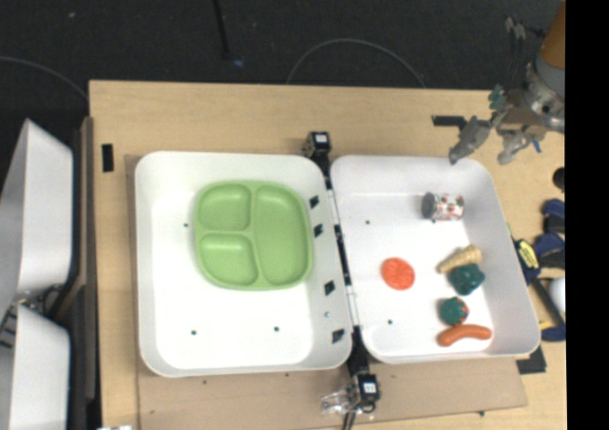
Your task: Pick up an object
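My gripper point(490, 141) hangs spread and holding nothing over the right bin's point(381, 181) far corner. Inside lie an orange disc point(399, 273), teal lumps point(465, 278) and an orange sausage point(463, 334).

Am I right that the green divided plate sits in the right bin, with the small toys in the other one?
Not quite. The camera view shows the green divided plate in the left bin. The small toys, such as the orange disc and the red sausage, lie in the right bin.
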Controlling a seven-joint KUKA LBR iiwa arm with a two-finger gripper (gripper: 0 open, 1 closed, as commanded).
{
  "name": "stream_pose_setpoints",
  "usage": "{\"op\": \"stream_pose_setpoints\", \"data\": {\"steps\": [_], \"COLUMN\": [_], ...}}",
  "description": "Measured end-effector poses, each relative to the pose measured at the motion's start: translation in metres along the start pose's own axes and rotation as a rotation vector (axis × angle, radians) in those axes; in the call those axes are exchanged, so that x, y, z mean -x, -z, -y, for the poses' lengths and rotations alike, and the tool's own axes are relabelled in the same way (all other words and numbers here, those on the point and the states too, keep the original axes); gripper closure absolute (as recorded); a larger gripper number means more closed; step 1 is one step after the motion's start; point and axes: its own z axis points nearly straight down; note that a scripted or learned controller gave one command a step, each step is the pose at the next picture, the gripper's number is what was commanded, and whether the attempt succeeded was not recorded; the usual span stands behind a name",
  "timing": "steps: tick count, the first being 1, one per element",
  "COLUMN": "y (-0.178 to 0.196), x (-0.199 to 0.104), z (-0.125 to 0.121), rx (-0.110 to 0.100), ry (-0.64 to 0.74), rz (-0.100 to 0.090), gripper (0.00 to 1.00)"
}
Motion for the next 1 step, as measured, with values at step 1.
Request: {"op": "stream_pose_setpoints", "data": {"steps": [1], "y": [0.0094], "x": [-0.0009], "z": [-0.0019], "rx": [0.013], "ry": [0.004], "rz": [0.004], "gripper": [0.0]}}
